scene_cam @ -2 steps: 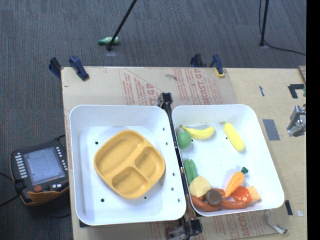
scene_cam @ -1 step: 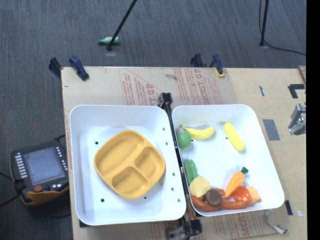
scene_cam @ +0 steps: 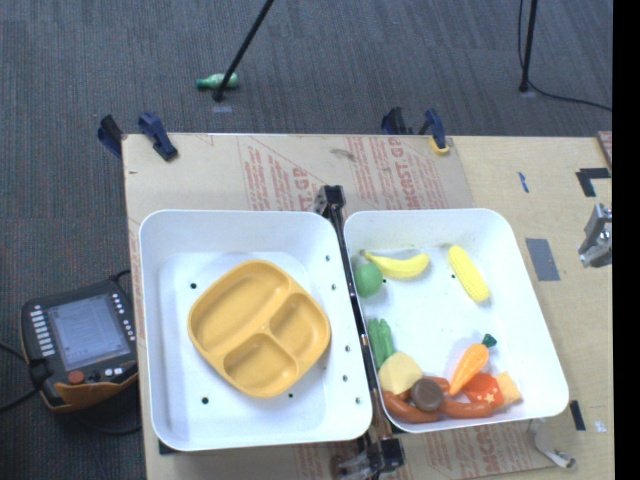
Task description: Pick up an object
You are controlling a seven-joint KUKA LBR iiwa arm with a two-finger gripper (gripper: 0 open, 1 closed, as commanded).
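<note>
The right white bin (scene_cam: 520, 268) holds several toy foods. A banana (scene_cam: 398, 264) and a yellow oblong piece (scene_cam: 468, 273) lie at its back. A green round fruit (scene_cam: 367, 279) sits by the left wall, with a green pod (scene_cam: 381, 340) below it. At the front are a pale yellow lump (scene_cam: 400, 373), a brown round piece (scene_cam: 428, 395), a red sausage (scene_cam: 415, 411), a carrot (scene_cam: 468, 364), a red tomato (scene_cam: 483, 390) and an orange wedge (scene_cam: 509, 388). My gripper (scene_cam: 597, 236) shows as a small grey part at the far right, outside the bin and well away from the toys.
The left white bin (scene_cam: 160, 268) holds a yellow divided plate (scene_cam: 259, 326). A teach pendant (scene_cam: 78, 340) lies on the floor to the left. Blue clamps (scene_cam: 157, 134) hold the board's back edge. A black clip (scene_cam: 333, 199) joins the bins.
</note>
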